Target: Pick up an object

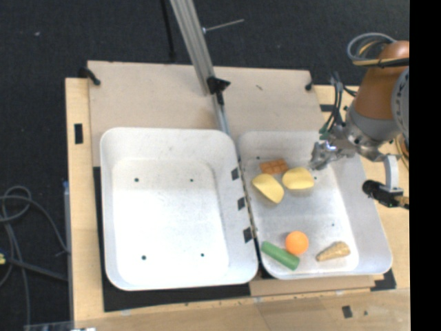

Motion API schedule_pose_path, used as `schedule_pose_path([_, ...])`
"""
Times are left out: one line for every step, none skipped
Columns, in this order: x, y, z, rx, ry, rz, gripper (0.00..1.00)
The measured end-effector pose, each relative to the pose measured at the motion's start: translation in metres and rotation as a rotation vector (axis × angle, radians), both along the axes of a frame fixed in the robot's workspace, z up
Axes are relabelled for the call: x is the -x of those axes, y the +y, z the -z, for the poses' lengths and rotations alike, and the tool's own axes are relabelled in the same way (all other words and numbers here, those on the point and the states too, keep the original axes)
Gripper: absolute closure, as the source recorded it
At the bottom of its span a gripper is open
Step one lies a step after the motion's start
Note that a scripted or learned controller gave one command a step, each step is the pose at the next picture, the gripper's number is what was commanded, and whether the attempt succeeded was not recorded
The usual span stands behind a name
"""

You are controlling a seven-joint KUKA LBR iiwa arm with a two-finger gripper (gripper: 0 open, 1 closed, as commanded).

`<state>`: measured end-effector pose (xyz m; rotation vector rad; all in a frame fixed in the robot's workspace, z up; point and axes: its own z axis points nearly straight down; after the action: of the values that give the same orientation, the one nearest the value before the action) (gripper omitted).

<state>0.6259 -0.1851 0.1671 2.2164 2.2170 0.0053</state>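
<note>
The gripper (pixel 320 156) hangs over the right bin (pixel 358 236), just right of a yellow block (pixel 298 179); I cannot tell its state. To grab well, it should drop straight over the block, missing the yellow wedge (pixel 268 187) beside it.

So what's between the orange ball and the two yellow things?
Just bare white bin floor lies between the orange ball and the two yellow pieces, seen from above.

The gripper (pixel 320 156) hangs over the right bin (pixel 358 205), just beside a yellow piece (pixel 298 179). In this bin lie 2 yellow pieces, a waffle (pixel 273 166), an orange ball (pixel 297 242), a green stick (pixel 280 256) and a tan cone (pixel 333 252).
</note>
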Motion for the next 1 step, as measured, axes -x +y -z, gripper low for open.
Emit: schedule_pose_path([-0.0014,-0.0019,-0.0519,0.0,0.0,-0.001,1.0])
